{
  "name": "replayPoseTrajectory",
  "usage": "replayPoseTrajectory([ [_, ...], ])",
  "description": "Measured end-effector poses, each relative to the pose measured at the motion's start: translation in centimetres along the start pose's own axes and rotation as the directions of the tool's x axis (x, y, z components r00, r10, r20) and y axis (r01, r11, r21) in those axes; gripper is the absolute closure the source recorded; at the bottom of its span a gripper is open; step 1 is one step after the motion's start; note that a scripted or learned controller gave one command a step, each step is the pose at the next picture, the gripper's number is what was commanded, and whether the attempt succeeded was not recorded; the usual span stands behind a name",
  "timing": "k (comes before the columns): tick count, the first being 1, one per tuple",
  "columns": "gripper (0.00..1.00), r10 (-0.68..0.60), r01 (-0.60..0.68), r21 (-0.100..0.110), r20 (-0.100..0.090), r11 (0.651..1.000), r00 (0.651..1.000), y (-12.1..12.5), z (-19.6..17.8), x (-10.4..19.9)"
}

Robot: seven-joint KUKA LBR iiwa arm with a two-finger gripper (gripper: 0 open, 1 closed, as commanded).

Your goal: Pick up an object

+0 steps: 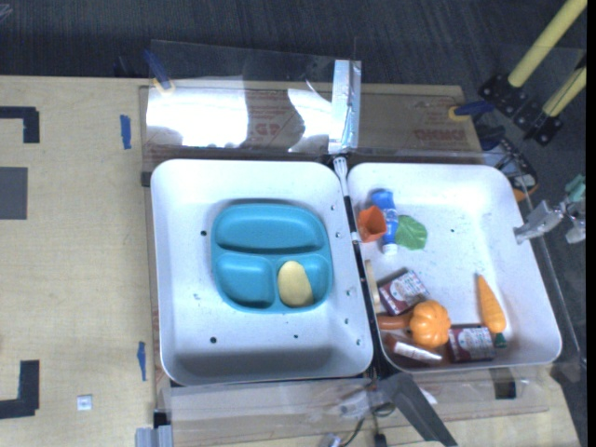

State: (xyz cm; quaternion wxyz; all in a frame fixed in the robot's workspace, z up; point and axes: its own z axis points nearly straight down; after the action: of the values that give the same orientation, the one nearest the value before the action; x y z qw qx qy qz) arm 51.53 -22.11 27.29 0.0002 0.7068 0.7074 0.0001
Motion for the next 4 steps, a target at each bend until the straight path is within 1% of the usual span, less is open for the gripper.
replayPoseTrajectory([
  [1, 0.00, -0.084, 0.084, 0.009, -0.006, 0.996, 0.996, -3.8, 13.0, 0.0],
  [2, 0.00, -0.207, 0.207, 0.003, -0.006, 0.978, 0.978, -0.9, 17.0, 1.1],
  [3, 0.00, -0.119, 0.119, -0.010, -0.010, 0.993, 0.993, -2.5, 18.4, 1.5],
  [4, 1.00, -0.116, 0.116, -0.013, 0.000, 0.993, 0.993, -2.5, 17.4, 1.2],
])
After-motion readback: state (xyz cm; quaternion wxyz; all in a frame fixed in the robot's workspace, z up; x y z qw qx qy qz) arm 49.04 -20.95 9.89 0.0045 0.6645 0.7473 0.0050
